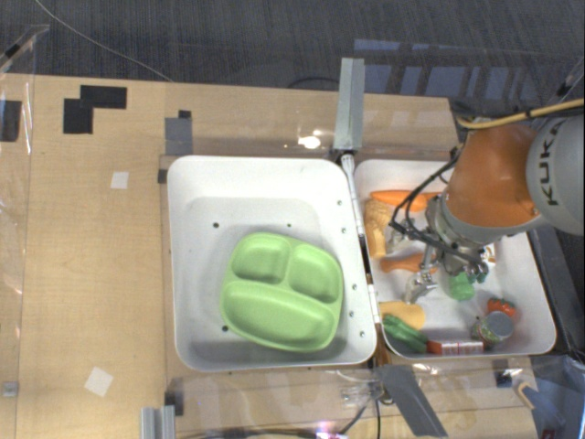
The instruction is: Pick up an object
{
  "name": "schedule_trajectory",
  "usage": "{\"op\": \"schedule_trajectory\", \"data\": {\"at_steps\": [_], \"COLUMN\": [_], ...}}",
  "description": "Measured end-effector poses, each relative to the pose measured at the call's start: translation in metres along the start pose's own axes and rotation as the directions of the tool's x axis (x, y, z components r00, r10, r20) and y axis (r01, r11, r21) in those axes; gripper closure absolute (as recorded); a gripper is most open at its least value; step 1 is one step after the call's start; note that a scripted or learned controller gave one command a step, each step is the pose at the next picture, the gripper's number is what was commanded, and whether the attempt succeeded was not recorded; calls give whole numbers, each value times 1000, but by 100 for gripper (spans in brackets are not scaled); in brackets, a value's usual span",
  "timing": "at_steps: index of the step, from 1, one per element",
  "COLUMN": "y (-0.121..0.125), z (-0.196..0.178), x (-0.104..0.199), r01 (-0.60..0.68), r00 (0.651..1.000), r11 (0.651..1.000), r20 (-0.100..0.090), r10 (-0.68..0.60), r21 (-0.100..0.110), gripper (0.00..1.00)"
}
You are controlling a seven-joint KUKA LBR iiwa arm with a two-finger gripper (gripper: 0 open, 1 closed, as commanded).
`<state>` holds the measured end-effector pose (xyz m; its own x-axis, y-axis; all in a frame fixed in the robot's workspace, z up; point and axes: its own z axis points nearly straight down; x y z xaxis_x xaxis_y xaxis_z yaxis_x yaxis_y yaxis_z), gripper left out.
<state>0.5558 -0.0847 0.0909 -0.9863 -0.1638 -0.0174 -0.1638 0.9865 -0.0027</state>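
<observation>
While the arm is reaching in from the right, its orange band is covering much of the right bin and the gripper is hanging low over that bin's middle — whether anything sits between the fingers cannot be told from this angle, nor how the jaws stand. Small things are lying scattered around it: an orange piece near the bin's far-left corner, a tan piece against the left wall, a green round object just beside the gripper, a green item at the near-left corner, a red-and-white stick along the near edge, and a small can toward the near-right corner. Over in the left bin, a green divided plate is resting — slightly tilted — toward the near-right corner.
</observation>
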Motion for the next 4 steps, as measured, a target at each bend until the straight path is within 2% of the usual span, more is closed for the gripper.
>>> {"op": "schedule_trajectory", "data": {"at_steps": [1, 2, 3, 4], "y": [0, 21, -31, -7], "z": [-15, -172, -185, -217], "x": [-6, -18, -44, 40], "r01": [6, 118, 423, 228], "r00": [1000, 993, 906, 974], "r11": [1000, 993, 906, 974], "r20": [17, 4, -5, -6], "r10": [-6, -118, -423, -228], "r21": [4, 2, -2, -2], "gripper": [100, 100, 100, 100]}}
